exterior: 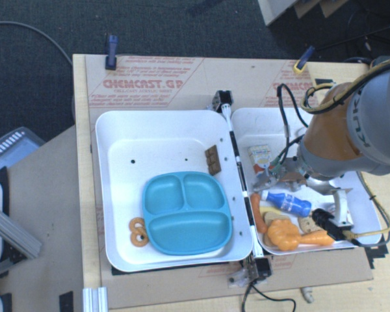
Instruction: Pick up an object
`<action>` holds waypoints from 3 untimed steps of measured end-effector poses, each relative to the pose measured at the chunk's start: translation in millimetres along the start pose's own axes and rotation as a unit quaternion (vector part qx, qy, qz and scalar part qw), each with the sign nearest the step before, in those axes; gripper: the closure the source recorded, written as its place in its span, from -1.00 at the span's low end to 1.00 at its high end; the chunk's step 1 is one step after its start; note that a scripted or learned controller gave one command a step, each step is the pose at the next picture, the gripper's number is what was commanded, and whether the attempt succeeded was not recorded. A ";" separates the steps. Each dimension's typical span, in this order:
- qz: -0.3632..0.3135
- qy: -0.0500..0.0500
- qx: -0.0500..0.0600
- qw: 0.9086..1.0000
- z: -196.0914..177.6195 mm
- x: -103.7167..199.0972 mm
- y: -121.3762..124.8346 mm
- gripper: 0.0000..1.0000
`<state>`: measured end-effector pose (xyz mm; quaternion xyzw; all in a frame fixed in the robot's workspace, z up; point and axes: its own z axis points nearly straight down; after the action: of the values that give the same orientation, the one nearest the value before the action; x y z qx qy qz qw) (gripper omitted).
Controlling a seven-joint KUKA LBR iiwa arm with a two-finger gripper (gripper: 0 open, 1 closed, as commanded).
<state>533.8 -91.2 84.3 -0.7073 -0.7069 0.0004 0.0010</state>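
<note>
Where the right bin [273,125] holds clutter, the gripper [273,174] hangs low.

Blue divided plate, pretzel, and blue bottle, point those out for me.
Blue divided plate [187,213], camera view, centre divider.
Pretzel [139,232], camera view, middle of its loops.
Blue bottle [291,203], camera view, its body.

Bright, even overhead light; sharp focus, faint soft shadows.

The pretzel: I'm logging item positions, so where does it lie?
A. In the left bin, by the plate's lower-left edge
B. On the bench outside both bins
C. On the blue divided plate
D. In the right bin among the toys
A: the pretzel rests on the left bin floor, against the lower-left edge of the blue divided plate.
</note>
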 end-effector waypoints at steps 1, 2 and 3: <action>0.000 -0.001 -0.002 1.000 -0.4 -2.4 35.2 -1.00; 0.001 0.000 0.000 1.000 0.2 -26.9 -33.2 -1.00; 0.000 -0.001 -0.002 1.000 -0.1 -1.1 -22.9 -1.00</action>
<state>510.9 -92.3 84.4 -0.7070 -0.7072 -0.0002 -0.0005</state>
